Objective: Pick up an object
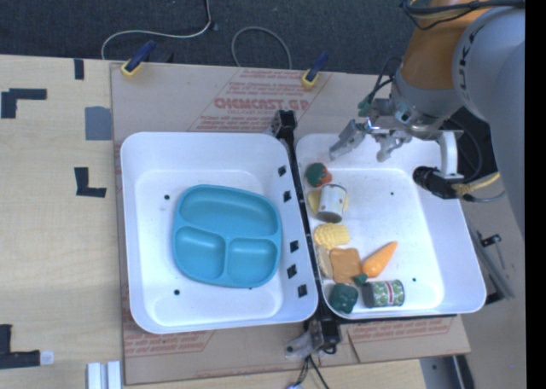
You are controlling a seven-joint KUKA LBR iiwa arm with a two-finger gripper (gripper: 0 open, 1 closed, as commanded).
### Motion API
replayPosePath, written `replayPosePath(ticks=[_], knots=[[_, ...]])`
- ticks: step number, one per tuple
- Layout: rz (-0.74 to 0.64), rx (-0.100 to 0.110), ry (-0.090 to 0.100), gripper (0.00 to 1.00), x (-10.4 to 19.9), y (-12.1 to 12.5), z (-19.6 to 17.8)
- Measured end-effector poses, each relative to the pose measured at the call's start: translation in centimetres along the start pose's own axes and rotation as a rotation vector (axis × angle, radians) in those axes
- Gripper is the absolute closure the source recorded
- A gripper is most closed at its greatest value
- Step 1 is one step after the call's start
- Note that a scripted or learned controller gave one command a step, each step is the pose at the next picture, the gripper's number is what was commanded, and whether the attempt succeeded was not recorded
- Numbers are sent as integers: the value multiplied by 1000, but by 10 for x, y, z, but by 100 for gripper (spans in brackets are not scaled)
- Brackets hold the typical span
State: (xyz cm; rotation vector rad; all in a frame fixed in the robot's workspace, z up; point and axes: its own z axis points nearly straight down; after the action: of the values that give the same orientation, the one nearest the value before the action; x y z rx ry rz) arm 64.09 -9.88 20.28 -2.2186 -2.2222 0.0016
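My gripper [368,145] hovers open over the far edge of the right bin [444,234], its two grey fingers [345,140] spread apart with nothing between them. Along the bin's left side lie several toy foods: a red and green piece [318,175], a small tin can [333,200] beside a yellow piece, a corn cob [331,235], an orange-brown slab [345,263], a carrot [380,256], a dark green piece [344,297] and a green-labelled can [385,293]. The red and green piece is the closest to the gripper, a little below and to its left.
The left bin [145,208] holds a blue divided plate [227,235]. A black divider with clips [294,208] runs between the bins. The arm's grey body and orange band [444,29] fill the upper right. Cables lie on the dark floor behind the bench.
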Motion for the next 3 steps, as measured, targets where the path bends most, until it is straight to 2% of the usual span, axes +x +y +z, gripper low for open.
replayPosePath(ticks=[1,2,3], knots=[[-2,-1,-4,0,4,19,124],[-1,-3,0,0,-7,29,117],[-2,-4,-1,100,-7,29,107]])
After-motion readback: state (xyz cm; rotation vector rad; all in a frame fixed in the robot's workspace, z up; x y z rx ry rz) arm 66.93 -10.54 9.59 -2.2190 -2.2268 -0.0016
